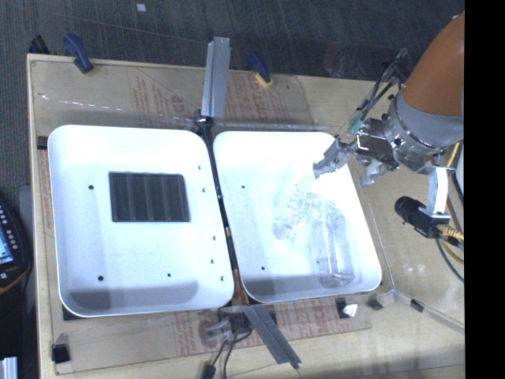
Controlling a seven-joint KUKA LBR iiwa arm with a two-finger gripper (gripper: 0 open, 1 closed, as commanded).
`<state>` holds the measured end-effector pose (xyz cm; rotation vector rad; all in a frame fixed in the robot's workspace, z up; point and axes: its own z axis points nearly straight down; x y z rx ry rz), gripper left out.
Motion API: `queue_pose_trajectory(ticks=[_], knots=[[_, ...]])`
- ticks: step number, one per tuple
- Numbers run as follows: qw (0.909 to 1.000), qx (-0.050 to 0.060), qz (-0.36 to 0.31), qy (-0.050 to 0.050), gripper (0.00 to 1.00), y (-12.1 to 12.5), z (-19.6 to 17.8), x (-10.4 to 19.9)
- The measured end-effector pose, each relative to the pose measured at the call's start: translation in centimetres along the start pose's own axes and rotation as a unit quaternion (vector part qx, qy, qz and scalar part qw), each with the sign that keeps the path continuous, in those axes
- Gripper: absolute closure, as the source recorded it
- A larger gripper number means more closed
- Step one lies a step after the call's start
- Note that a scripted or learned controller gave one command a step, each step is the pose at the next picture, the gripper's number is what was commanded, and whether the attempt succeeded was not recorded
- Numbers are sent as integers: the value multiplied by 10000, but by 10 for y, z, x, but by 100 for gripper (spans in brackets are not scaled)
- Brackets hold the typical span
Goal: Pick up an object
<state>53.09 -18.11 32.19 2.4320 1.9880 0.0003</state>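
1. A slanted overhead view shows a wooden bench [316, 334] carrying two shallow white bins side by side, with a metal divider bar [217, 77] rising at their shared edge.

2. The left bin [71, 212] holds a dark grey ribbed rectangular pad [148, 197], lying flat near its middle.

3. The right bin [252, 164] holds clear, see-through objects that are hard to make out against the white floor. One looks like a clear plastic bottle [331, 247] lying on its side toward the near right corner. Just beside it, up and to the left, sits a crumpled clear piece [293, 210], perhaps packaging; its exact shape is unclear.

4. The grey arm with its orange band [438, 54] reaches in from the right. Its gripper [331, 163] sits over the upper right edge of the right bin, near the crumpled piece but apart from it.

5. The jaws are too small and dark here to judge; I cannot tell how far apart they stand. Nothing is visible between them.

6. Judging by looks, the bottle is probably light, thin-walled and smooth. It may slip, roll away or dent if squeezed hard.

7. The best hold is likely across the middle of the bottle's body, with the jaws closing on its rounded sides at right angles to its length.

8. The crumpled piece would likely be flimsy and give way under pressure, so it seems the poorer choice.
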Motion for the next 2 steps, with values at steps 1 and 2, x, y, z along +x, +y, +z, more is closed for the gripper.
queue_pose_trajectory(ticks=[1, 2], knots=[[9973, 4, -741, -3, 0, 14, 12, -20], [9949, -12, -1006, -7, 0, -2, -13, -27]])
